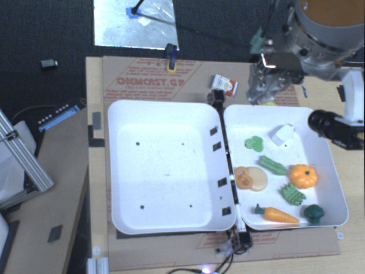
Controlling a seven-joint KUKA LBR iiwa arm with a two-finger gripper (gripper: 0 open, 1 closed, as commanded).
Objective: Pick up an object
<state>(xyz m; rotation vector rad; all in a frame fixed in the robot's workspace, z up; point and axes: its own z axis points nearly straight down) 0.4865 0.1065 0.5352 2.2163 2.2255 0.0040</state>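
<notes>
The right bin [336, 193] holds several toy foods. Among them are a white block [282, 135], a small green piece [254, 144], a green pickle [272, 165], an orange pumpkin [303, 176], an orange ring [243, 177] on a beige disc [258, 181], a green leafy piece [293, 194], a carrot [276, 214] and a broccoli [313, 213]. My gripper [266, 90] hangs over the far left corner of that bin, above its rim and well behind the toys. A yellowish bit shows just under it.
The left bin [114, 153] lies beside the right one, joined by a black hinge strip [225, 164]. A small packet [223, 84] and a yellow-blue clamp [171, 59] sit on the cardboard behind. A black device [333, 127] juts in at the right.
</notes>
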